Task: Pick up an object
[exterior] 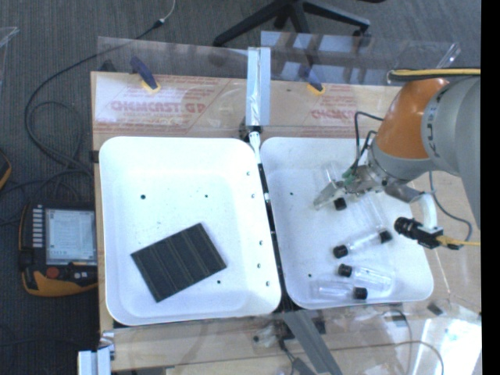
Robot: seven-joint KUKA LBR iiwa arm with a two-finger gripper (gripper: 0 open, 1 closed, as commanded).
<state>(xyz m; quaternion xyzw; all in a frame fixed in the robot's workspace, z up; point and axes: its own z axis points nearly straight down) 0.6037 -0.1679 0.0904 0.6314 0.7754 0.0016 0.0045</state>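
Gripper point(332, 194) low over the right bin point(297, 233), finger spread impossible to tell, near a black-capped vial point(337, 202); a sound pick likely calls for centring over one vial, clear of its neighbours point(361, 241).

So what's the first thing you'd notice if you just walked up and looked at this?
Probably the big grey arm with its bright orange band, reaching in from the right over the right-hand white bin. Next, the dark ribbed rectangular pad lying alone in the left-hand bin, bold against the white. Several small clear tubes with black caps lie scattered in the right bin below the arm.
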